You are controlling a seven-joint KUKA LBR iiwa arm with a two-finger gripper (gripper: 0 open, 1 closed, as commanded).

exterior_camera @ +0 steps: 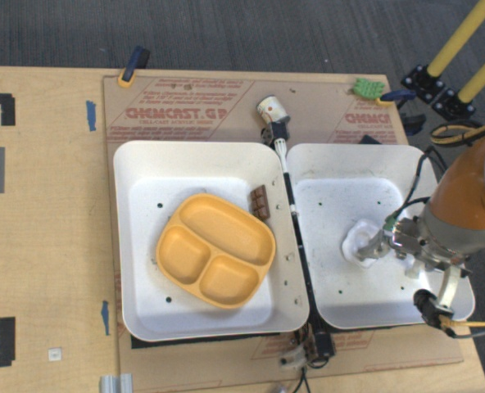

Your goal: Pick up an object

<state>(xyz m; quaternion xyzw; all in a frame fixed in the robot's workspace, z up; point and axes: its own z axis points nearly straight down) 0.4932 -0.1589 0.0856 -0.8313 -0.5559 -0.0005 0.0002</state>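
Observation:
A yellow three-compartment plate lies tilted in the left bin. A small brown block rests by that bin's right wall, just above the plate. In the right bin a small clear, glassy object sits near the middle of the floor. My gripper reaches in from the right and hangs right at the clear object's right side, low over the bin floor. The wrist hides how the gripper meets the object.
The grey arm with its orange band covers the right bin's right side. A cable runs along the divider between the bins. A blue clamp and a green clamp hold the cardboard at the back.

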